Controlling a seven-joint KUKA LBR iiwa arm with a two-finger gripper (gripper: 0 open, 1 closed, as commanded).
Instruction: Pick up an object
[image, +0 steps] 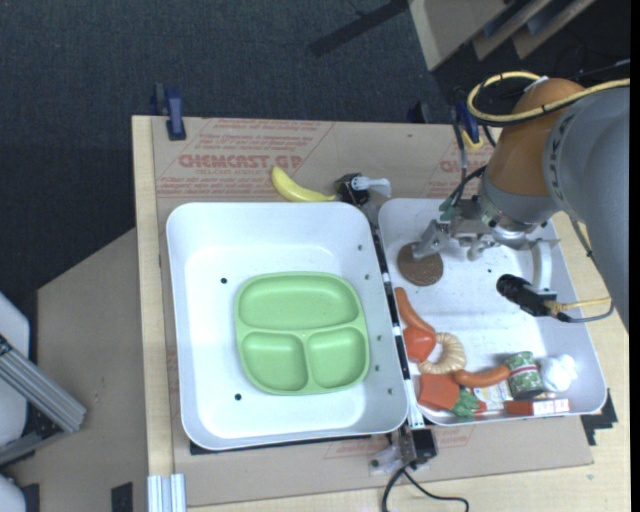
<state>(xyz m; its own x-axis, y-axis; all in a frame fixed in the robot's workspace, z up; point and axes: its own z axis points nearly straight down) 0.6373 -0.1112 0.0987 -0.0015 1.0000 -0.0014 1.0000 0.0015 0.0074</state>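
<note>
The gripper (432, 246) hangs over the round brown disc (421, 268) in the right white bin (590, 370) (jaw state unclear).

Just one camera here, and it was fixed up above the bench (300, 140), looking down at a slant rather than dead straight. It sat far enough back to catch both white bins whole: the left bin (200, 300) with the green divided tray (300, 330), and the right bin (580, 330). The far edge of the bench sat toward the top of the frame and the near edge toward the bottom, with dark carpet (80, 100) visible beyond the far and left sides. The arm (560, 150) came in from the right, high in the frame. No second view to compare overlap with.
</note>
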